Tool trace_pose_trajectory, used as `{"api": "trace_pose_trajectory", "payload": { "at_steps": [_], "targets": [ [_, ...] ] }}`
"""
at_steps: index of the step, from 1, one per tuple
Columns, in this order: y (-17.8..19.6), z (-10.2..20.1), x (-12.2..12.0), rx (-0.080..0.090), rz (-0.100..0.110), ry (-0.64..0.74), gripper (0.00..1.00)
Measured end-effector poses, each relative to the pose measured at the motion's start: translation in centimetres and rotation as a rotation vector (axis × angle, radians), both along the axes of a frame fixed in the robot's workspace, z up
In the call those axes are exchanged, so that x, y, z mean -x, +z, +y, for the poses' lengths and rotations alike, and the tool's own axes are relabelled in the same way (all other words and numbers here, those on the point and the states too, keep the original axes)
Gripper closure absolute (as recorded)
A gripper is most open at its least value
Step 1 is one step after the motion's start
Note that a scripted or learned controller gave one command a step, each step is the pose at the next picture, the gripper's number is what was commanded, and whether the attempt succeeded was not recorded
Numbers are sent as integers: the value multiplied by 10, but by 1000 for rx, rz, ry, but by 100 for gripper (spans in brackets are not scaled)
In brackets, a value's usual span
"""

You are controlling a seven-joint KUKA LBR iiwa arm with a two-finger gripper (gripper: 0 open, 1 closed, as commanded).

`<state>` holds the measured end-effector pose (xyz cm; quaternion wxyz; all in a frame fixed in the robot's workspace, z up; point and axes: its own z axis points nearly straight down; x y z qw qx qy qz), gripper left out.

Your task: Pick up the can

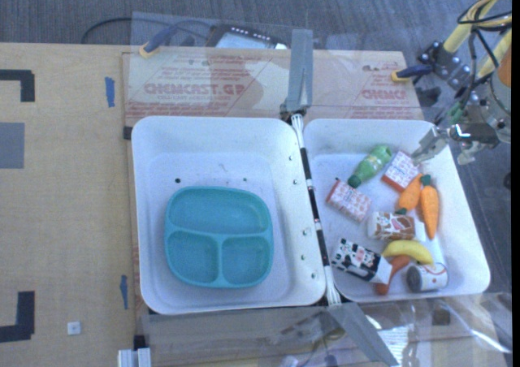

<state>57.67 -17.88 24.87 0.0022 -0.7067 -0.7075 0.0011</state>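
1. Gripper [429,146] at right bin's [467,231] far right edge, above the toys; fingers slightly apart, nothing between them.
2. Can [426,277] lying on its side, near right corner, beside banana [408,251].
3. Left bin [154,146] holds teal plate [218,236].

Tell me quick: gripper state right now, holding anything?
Gripper: above the right bin's far right corner, nothing visible between its fingers; open or shut cannot be told. The can lies at the near edge.

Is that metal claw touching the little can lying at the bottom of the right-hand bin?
Apart. The camera view shows the claw at the right white bin's upper right edge, while the small white can lies on its side near the bottom corner, with carrots and a banana between them.
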Motion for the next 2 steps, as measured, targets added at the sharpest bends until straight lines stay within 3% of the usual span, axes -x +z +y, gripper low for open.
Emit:
{"api": "trace_pose_trajectory", "payload": {
  "at_steps": [1,2],
  "targets": [
    [-125,28,-34,0,0,-142,0],
    [-152,57,-91,2,-1,-181,0]
  ]
}}
